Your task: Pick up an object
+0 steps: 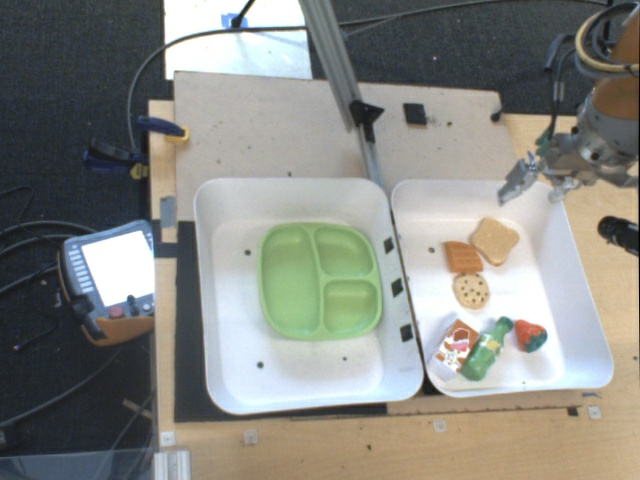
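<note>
1. My fingers [538,179] hang over the far rim of the right shallow white bin [580,298], near its back right corner. They're spread apart w/ nothing between them.
2. Grey wrist and orange-banded arm [608,63] come in from the right, above the bin's edge.
3. Nearest item: tan toast-shaped slice of toy bread [495,240], just below my fingers, not touching them.
4. Orange square toy cracker [463,257] sits beside the bread; round speckled toy cookie [470,290] right below the cracker.
5. Front of the bin: small red-and-white carton [455,346] touching a green toy bottle [487,349] lying tilted; red toy strawberry w/ green top [530,336] just right of the bottle.
6. Left white bin [225,368] holds a light-green plastic divided tray [320,280], three compartments, approx. centred.
7. Both bins rest side by side on the wood tabletop [270,118].
</note>
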`<action>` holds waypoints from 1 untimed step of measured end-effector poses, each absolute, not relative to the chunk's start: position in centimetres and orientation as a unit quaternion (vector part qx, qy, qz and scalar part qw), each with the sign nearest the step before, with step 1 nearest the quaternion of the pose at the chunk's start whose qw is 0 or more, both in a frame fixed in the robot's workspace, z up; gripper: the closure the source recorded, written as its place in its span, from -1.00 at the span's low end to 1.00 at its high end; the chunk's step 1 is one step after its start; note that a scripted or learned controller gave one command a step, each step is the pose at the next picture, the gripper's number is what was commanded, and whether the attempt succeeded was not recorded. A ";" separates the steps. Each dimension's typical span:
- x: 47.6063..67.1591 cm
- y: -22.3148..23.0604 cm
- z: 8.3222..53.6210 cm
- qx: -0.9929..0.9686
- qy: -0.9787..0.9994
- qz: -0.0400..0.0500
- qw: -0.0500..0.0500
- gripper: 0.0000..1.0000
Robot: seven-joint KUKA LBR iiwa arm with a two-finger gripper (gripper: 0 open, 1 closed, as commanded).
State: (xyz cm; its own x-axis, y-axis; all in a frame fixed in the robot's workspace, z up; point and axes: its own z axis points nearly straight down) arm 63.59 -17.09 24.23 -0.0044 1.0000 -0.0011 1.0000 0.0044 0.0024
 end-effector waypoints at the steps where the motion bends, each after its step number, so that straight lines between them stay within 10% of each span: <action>1: 63.2 -16.2 19.3 0.705 0.709 0.000 0.001 -1.00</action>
